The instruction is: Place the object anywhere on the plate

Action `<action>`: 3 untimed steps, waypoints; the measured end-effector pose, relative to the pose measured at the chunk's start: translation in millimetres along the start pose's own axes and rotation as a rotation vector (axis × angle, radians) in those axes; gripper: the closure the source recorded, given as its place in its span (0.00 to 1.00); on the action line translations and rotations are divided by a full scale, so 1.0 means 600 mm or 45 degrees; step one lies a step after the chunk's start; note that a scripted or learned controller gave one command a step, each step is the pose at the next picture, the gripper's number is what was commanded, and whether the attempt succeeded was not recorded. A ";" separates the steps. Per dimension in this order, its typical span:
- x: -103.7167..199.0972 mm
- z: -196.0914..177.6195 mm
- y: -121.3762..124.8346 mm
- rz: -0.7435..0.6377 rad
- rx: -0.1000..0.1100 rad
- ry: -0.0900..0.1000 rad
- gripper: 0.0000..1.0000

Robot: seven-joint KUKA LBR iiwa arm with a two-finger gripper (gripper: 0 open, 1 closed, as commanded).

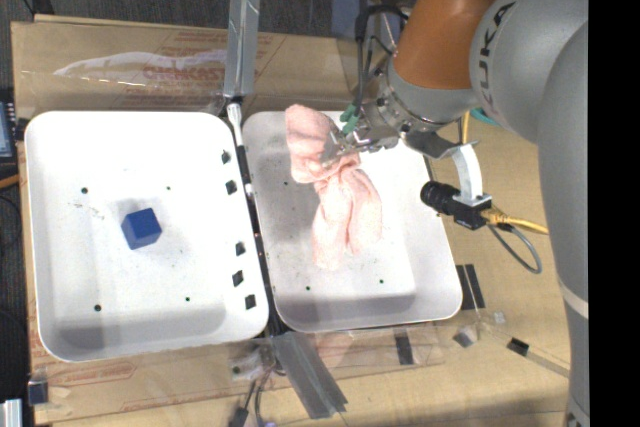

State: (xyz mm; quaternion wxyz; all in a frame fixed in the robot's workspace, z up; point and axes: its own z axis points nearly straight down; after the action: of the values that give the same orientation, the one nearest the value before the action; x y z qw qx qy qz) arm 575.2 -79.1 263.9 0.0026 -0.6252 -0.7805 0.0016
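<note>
**A:** What sits in the two bins?

**B:** The left bin (60, 215) holds one blue cube (141, 227). It lies on the floor a little left of the middle, well apart from every wall. A few dark specks dot the floor around it.

**A:** And the other one?

**B:** The right bin (420, 235) holds a pink cloth (340, 205). It is long and crumpled. One lump sits near the bin's far left corner, and the rest runs down in folds toward the middle of the floor.

**A:** Where is the claw?

**B:** The gripper (347, 143) is down over the upper half of the cloth, inside the right bin. It hangs from the arm (520, 35), which reaches in from the right, with the orange band (445, 15) above the wrist.

**A:** Open or closed?

**B:** Closed on the pink cloth. The fabric narrows to a waist right where the fingers meet, and the folds fan out below that pinch.

**A:** Is the cloth off the floor?

**B:** At the pinch I cannot tell. The lower end looks to rest on the floor of the bin.

**A:** How do the bins stand to each other?

**B:** Side by side, inner rims touching, with small black tabs (240, 250) spaced along that seam.
</note>
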 end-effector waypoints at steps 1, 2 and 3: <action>0.004 0.056 0.001 -0.012 0.000 -0.001 1.00; 0.103 0.068 -0.008 -0.528 0.000 -0.001 1.00; 0.172 0.058 -0.018 -1.045 -0.001 -0.003 1.00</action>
State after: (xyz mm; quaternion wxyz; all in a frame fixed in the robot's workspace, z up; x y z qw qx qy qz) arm 541.7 19.2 229.6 0.0019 -0.2620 -0.9651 0.0009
